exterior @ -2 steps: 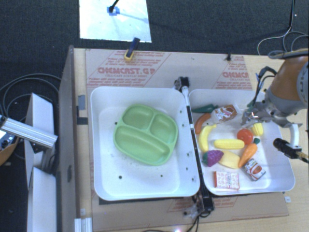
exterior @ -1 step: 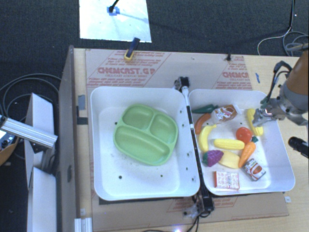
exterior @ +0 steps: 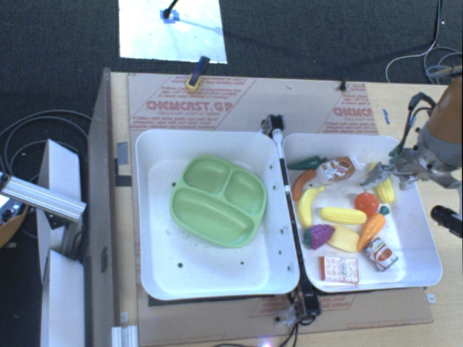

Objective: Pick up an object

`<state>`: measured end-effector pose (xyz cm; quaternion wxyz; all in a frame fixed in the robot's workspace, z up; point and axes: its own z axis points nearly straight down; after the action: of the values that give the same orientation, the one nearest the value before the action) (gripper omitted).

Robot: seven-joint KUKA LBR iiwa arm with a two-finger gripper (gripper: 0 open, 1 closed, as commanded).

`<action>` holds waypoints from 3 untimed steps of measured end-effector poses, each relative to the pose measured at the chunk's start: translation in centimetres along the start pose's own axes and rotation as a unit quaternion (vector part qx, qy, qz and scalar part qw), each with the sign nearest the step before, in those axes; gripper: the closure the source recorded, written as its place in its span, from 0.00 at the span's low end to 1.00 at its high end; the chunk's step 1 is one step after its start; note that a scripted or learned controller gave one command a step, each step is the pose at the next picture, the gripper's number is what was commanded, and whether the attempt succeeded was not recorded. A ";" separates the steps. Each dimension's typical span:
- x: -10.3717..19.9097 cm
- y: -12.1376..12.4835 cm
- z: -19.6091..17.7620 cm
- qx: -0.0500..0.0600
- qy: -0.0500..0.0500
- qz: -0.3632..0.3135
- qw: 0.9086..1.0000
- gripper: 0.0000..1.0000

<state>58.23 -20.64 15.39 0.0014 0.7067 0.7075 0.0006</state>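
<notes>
The right bin (exterior: 427, 255) holds several toy foods: a banana (exterior: 309, 203), a yellow corn piece (exterior: 343, 215), a red tomato (exterior: 367, 202), a carrot (exterior: 372, 228), purple grapes (exterior: 319, 234), a small can (exterior: 380, 254) and a red-and-white packet (exterior: 339, 269). My gripper (exterior: 391, 172) hangs over the bin's far right part, just above a small yellow item (exterior: 385, 191) and beside the tomato. Nothing is seen lifted off the bin floor.
The left bin (exterior: 163, 266) holds a green divided plate (exterior: 217, 199). A divider rail (exterior: 286, 194) runs between the bins. At the back of the right bin lie a snack bag (exterior: 336, 170), a sausage (exterior: 303, 182) and a green pepper (exterior: 307, 163). Cables trail at the top right.
</notes>
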 end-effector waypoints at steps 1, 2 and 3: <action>1.8 -2.0 6.9 0.003 0.001 0.001 1.000 0.00; 1.7 -1.7 5.4 -0.001 0.000 0.000 1.000 1.00; 10.0 3.3 2.6 -0.002 0.002 -0.006 1.000 1.00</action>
<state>61.57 -10.61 12.75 0.0015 0.7025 0.7117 0.0029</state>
